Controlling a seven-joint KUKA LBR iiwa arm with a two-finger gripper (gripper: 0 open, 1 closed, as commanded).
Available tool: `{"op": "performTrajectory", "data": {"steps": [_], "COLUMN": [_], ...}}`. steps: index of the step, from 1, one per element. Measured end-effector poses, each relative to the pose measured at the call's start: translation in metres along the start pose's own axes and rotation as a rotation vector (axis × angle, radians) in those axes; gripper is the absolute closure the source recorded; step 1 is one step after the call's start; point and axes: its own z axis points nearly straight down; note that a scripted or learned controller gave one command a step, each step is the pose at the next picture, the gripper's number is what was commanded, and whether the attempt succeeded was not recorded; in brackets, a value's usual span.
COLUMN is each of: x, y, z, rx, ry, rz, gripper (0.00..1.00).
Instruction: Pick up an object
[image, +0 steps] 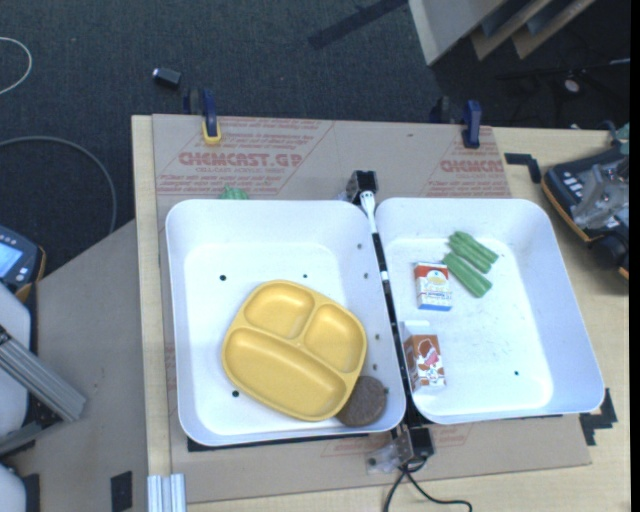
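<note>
A yellow three-compartment plate (292, 350) lies in the left bin (195, 300), toward its front. A brown round cookie (364, 402) rests against the plate's front right edge, in the bin's corner. In the right bin (520, 330) lie green bean pods (470, 263) at the back. A small red and white carton (433, 285) sits just to their left. A second small carton (425, 361), with a brown picture, lies near the bin's left wall at the front.
A black strip (378, 262) runs between the two bins. Two blue clamps (209, 114) (471, 122) hold the cardboard base at the back. A small green item (233, 193) lies behind the left bin. A yellow and black device (590, 195) sits at the bench's right edge.
</note>
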Motion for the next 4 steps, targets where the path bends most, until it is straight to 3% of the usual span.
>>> {"op": "performTrajectory", "data": {"steps": [1, 2, 3, 4], "x": [0.063, 0.115, 0.185, 0.245], "y": [0.0, 0.0, 0.011, 0.001], "z": [-0.016, 0.004, -0.048, -0.06], "rx": [0.001, 0.01, -0.001, 0.003], "ry": [0.001, 0.001, 0.003, 0.003], "rz": [0.001, 0.002, 0.0, 0.0], "gripper": [1.0, 1.0, 1.0, 1.0]}}
